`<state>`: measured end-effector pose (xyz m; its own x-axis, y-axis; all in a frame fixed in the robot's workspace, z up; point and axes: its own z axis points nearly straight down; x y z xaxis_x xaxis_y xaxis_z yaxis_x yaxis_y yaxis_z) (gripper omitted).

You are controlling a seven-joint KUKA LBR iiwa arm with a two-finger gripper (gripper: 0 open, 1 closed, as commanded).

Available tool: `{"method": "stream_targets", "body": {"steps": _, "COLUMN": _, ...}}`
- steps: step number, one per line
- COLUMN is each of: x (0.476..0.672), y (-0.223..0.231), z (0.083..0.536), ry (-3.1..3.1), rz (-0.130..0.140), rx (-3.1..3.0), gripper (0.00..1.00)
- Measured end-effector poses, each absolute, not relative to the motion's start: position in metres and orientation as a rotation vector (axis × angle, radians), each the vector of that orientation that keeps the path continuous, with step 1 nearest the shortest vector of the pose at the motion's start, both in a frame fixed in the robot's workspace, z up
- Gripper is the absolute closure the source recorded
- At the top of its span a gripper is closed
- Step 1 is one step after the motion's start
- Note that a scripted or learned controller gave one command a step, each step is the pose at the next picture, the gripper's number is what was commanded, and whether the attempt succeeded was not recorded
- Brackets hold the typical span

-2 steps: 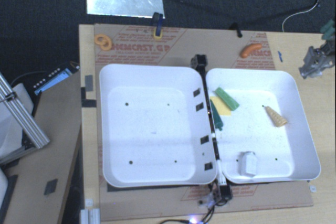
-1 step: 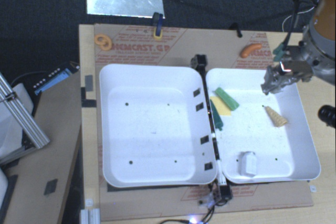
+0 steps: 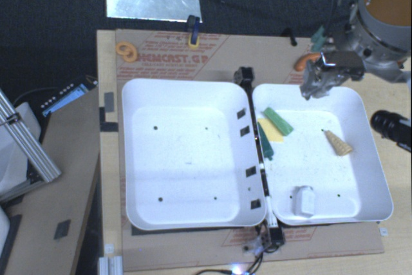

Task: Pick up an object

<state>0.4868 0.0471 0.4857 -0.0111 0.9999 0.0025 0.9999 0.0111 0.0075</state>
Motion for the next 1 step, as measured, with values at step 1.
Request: {"method": "stream_targets", "body": {"steps": 1, "x": 0.4866, "y": 0.072, "z": 0.5041, "ry": 2.227, "rz": 0.005, "rx": 2.213, "gripper": 1.0}}
